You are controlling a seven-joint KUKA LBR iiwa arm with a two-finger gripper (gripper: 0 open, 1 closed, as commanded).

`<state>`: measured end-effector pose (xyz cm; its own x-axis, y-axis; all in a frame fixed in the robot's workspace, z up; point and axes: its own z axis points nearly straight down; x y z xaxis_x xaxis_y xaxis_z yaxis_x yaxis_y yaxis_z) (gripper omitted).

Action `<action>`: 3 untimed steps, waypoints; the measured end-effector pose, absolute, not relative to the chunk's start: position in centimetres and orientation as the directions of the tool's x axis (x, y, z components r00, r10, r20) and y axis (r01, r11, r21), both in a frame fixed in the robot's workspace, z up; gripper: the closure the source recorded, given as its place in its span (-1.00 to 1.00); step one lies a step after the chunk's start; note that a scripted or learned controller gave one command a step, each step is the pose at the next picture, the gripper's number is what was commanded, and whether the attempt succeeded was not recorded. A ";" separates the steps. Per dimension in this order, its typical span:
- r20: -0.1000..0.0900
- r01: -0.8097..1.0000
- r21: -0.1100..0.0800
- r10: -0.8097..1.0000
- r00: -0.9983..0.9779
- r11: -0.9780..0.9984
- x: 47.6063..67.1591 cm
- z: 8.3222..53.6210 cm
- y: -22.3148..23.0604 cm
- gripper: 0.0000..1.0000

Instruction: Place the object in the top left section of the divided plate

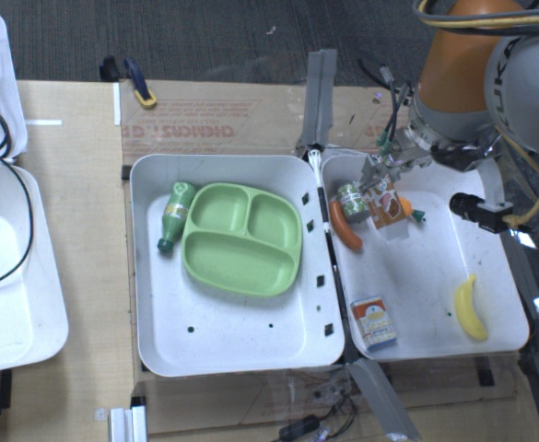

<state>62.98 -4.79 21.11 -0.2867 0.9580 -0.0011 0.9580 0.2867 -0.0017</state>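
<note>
A cardboard-topped bench [76, 274] on dark carpet carries two shallow white bins side by side, seen from above at a slant. Nearest the camera, in the right bin [435, 339], a small carton [373, 322] lies by the front edge toward the left corner, and a banana [470, 309] rests near the front right corner, well apart from it. In the left bin [223, 339], a green divided plate [243, 238] sits about mid-bin, its large section toward the front and two smaller sections toward the back; all three sections are bare. A green bottle [172, 215] lies just beside the plate's left edge, cap toward the front. Farther back in the right bin, a sausage [345, 225] lies along the left wall, and just beyond it a cluster of small items includes a greenish can [351, 196] and a carrot [400, 209] with an orange packet. The gripper [380, 173] hangs directly over that cluster near the bin's back left corner; whether its jaws are open, closed or gripping anything cannot be told from this angle. Behind it the grey arm [518, 72] with its orange band [467, 44] reaches in from the right.
</note>
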 end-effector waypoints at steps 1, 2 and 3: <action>-0.001 0.983 -0.001 0.983 -0.185 0.185 65.8 22.4 1.8 1.00; -0.002 0.943 -0.002 0.943 -0.332 0.332 65.9 23.0 6.4 1.00; -0.001 0.925 -0.003 0.925 -0.379 0.379 65.9 21.4 11.8 1.00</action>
<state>65.87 11.79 21.38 -0.3795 0.9252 -0.0010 0.9252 0.3795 -0.0030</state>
